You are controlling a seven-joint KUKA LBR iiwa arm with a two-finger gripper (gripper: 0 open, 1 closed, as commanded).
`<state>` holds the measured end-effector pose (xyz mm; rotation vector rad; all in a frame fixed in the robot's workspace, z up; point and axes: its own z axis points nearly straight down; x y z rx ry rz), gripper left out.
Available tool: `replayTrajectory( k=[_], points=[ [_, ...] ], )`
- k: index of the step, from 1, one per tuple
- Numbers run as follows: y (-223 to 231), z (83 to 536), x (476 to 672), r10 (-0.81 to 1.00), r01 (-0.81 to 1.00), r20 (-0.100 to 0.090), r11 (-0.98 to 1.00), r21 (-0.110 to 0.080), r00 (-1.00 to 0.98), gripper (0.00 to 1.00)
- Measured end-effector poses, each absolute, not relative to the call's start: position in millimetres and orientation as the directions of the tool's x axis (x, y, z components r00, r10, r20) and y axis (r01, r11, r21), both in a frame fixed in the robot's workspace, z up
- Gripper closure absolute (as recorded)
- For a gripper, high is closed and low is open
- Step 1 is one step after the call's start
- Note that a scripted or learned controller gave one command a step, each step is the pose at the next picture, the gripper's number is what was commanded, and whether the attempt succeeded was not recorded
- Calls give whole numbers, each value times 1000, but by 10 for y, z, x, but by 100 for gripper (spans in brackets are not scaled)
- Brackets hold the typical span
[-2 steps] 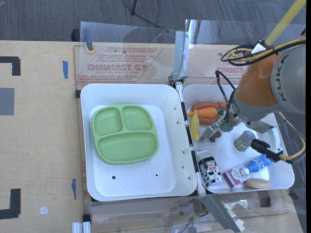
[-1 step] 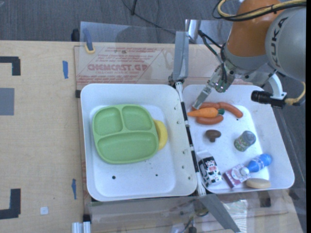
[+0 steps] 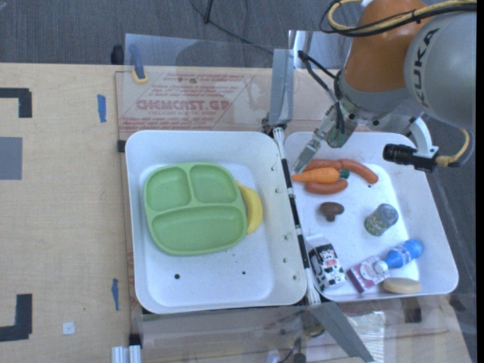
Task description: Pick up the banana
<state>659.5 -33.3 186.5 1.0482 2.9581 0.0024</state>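
Where tray (image 3: 198,207) ends, banana (image 3: 254,207) peeks out.

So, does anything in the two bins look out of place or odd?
Yes. The banana in the left bin lies partly hidden under the green tray. The gripper is over the right bin, near the carrot.

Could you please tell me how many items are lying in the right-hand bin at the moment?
7: carrot, sausage, brown mushroom, can, small carton, bottle, bread roll. The arm may hide others.
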Motion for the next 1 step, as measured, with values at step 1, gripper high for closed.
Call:
replayTrajectory(
  k=[1],
  points=[
    [304,1863,6478,548,548,-2,836,2,-836,0]
  ],
)
